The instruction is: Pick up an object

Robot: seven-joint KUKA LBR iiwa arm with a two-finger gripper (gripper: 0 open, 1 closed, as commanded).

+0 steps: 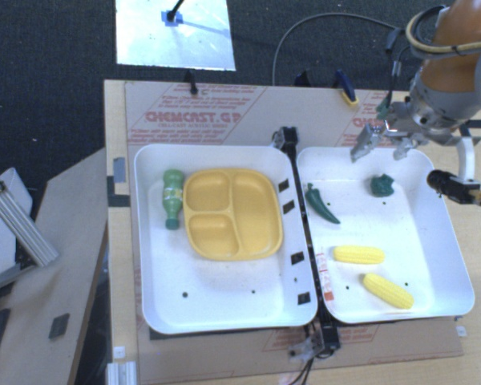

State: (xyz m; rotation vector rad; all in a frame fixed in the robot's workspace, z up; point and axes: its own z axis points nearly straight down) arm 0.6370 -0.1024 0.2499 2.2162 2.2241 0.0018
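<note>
Two white bins are sitting side by side. The gripper (382, 145) is hanging open over the far edge of the right bin (441, 247), holding nothing. In that bin a dark green lump (381, 185) is lying just below the gripper, with a green pepper (321, 204) and two corn cobs (358, 254) (387, 290). The left bin (156, 295) is carrying a yellow tray (231, 213) and a green bottle (172, 198).

My wooden bench (72, 207) sits on a dark floor (48, 54). On the bench lies a clear sheet with red letters (216, 111). Two white bins rest on that sheet, a left bin (156, 295) and a right bin (433, 247), touching side by side. A shiny square plate (176, 22) lies on the floor behind. A silver rail (16, 223) leans at the left. A blue clip (345, 85) grips the sheet's back edge.
</note>
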